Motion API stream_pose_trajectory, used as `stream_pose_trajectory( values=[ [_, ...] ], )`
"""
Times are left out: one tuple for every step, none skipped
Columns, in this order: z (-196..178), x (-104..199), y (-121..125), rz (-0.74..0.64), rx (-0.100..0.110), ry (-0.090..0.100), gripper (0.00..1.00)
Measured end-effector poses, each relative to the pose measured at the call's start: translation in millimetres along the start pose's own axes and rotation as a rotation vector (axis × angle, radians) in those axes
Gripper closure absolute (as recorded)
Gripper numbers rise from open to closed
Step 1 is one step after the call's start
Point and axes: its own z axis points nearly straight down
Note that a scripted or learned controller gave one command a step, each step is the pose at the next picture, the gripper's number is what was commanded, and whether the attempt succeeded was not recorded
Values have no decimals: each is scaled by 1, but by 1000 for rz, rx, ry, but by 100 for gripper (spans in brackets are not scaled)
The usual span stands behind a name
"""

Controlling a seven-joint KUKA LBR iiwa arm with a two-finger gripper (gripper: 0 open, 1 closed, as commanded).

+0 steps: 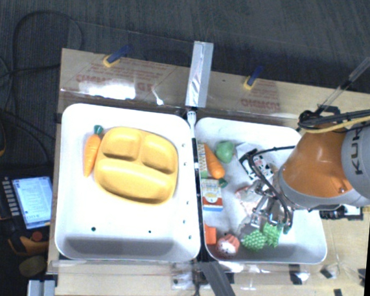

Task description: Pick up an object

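Observation:
My gripper (pixel 266 218) reaches down into the right bin (pixel 308 250) from the right, under the orange wrist band (pixel 314 171). It hangs right over a green knobbly toy (pixel 259 238) near the bin's front wall; whether it touches the toy I cannot tell. A crumpled clear wrapper (pixel 249 194) lies just left of the gripper. Further left in this bin are a green ball (pixel 225 150), an orange carrot (pixel 212 162), a small carton (pixel 212 195), an orange block (pixel 210 234) and a red-and-white round toy (pixel 228 244).
The left bin (pixel 67 217) holds a yellow divided tray (pixel 138 164) with a carrot (pixel 91 153) beside its left edge. Black cables (pixel 262 159) trail from the wrist over the right bin. A clear panel stands behind both bins.

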Motion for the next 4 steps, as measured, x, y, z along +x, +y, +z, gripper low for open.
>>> stream_pose_trajectory(
  values=[
    [-1, 9, -9, -227, 2, -7, 0],
    [4, 16, -2, -228, -2, 12, 0],
    [3, 14, -23, -615, -5, 22, 0],
    [4, 12, -2, -536, 0, 21, 0]
  ],
)
